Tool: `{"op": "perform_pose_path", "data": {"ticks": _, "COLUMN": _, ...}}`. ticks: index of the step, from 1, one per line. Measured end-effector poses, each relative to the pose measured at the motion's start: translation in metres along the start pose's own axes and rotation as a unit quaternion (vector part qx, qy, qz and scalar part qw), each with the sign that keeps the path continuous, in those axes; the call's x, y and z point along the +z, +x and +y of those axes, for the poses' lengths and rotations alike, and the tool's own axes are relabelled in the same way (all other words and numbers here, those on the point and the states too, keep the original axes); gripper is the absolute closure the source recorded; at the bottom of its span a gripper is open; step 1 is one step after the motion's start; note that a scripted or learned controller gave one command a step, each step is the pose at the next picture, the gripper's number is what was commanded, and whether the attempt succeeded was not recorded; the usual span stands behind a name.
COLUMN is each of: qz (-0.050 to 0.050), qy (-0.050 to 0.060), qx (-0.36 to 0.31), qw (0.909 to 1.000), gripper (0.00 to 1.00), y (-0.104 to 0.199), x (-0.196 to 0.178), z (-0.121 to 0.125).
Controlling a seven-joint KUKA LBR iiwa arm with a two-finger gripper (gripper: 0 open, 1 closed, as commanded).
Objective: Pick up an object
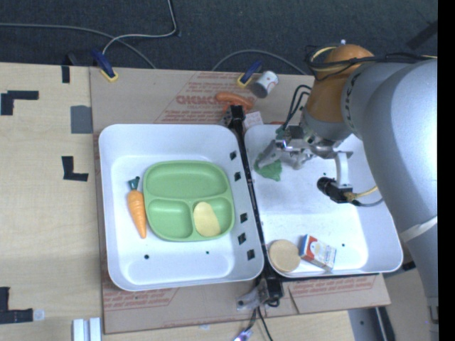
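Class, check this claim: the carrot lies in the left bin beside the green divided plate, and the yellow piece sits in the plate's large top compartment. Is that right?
Not quite. The camera view shows the yellow piece in the lower right compartment of the green divided plate, not the large top one. The carrot does lie in the left bin beside the plate.

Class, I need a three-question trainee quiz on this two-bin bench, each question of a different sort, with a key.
1. True or false: the carrot lies inside the green divided plate.
2. Which bin holds the round tan disc: left or right?
3. Multiple choice: the pincer is nearest to A) the yellow piece, B) the green object, C) the small red and white box.

Key: 1 false; 2 right; 3 B.
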State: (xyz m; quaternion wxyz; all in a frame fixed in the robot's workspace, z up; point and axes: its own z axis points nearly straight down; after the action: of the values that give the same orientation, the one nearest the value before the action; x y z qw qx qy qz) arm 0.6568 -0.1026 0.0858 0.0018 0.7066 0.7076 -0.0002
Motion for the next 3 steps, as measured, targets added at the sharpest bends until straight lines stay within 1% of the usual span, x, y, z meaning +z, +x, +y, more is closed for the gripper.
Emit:
{"op": "perform_pose_path", "data": {"ticks": 1, "qz": 0.0, "qy": 0.0, "qx": 0.001, "qw": 1.0, "gripper": 0.0, "y": 0.003, "x": 0.0, "z": -0.004}}
{"op": "perform_pose_path", "data": {"ticks": 2, "qz": 0.0, "qy": -0.001, "qx": 0.0, "qw": 1.0, "gripper": 1.0, "y": 0.003, "x": -0.012, "z": -0.003}}
{"op": "perform_pose_path", "data": {"ticks": 3, "qz": 0.0, "qy": -0.001, "qx": 0.001, "qw": 1.0, "gripper": 0.0, "y": 0.003, "x": -0.011, "z": -0.003}}
